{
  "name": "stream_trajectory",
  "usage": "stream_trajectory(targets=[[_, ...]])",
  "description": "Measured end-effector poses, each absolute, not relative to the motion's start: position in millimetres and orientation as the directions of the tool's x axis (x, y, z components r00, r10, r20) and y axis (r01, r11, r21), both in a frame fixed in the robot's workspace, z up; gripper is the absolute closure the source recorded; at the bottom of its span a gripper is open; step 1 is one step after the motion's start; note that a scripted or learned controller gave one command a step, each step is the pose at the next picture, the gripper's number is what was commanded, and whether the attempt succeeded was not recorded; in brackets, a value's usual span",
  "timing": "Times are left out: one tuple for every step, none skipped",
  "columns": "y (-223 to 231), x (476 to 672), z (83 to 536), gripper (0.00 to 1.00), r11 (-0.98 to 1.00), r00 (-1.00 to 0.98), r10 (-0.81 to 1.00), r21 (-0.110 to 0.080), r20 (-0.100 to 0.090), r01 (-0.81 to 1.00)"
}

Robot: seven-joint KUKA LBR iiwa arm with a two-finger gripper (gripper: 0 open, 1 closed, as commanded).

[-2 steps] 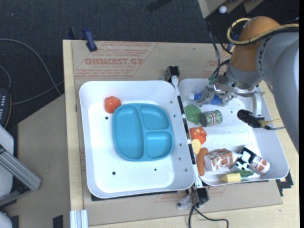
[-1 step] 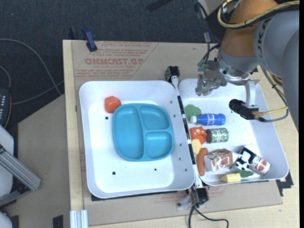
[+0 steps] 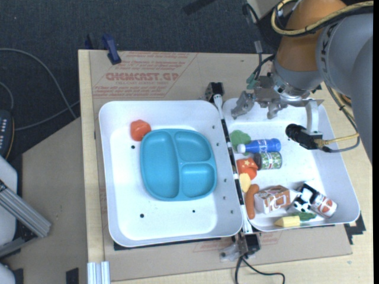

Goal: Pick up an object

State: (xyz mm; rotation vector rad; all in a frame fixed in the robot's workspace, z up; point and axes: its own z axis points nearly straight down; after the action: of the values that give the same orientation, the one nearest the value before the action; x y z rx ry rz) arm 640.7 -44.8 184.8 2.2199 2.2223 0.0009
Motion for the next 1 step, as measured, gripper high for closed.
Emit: stream_trajectory(targets=[[-107.5,621.7,87.1,0.0,-0.002,0.002,1.0,-0.003,-0.001,1.0]])
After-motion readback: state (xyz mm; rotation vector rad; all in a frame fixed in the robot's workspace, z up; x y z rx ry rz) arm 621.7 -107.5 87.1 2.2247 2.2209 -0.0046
